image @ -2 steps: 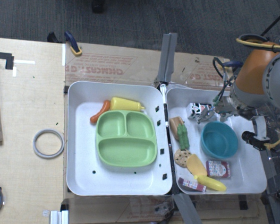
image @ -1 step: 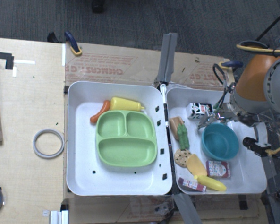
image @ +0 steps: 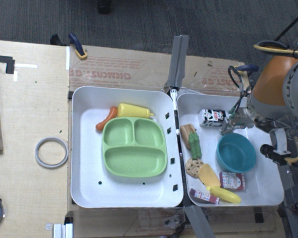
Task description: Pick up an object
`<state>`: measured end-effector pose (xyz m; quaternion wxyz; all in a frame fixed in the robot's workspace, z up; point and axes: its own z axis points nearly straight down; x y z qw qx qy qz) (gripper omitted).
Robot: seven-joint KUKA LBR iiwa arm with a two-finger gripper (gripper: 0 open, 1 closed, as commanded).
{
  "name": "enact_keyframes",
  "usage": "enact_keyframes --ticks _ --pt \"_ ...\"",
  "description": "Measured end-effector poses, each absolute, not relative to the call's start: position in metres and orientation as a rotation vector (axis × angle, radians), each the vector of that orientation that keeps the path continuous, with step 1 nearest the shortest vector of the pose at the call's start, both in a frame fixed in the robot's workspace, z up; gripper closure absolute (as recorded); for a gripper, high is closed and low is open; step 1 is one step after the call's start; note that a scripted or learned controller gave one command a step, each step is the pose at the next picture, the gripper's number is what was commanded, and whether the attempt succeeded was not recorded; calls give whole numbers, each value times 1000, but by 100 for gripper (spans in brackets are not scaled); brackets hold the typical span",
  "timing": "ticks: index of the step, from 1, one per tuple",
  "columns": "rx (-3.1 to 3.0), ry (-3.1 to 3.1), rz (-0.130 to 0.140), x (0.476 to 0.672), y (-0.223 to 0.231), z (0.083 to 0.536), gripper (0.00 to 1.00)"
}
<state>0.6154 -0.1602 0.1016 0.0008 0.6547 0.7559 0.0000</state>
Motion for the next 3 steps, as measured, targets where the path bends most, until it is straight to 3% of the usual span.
enact_keyframes --ticks 1,2,3 --pt "2057 2373 0 615 -160 102 0" --pt "1897 2499 3 597 -182 94 0" --pt "2169 2269 1 571 -186 93 0"
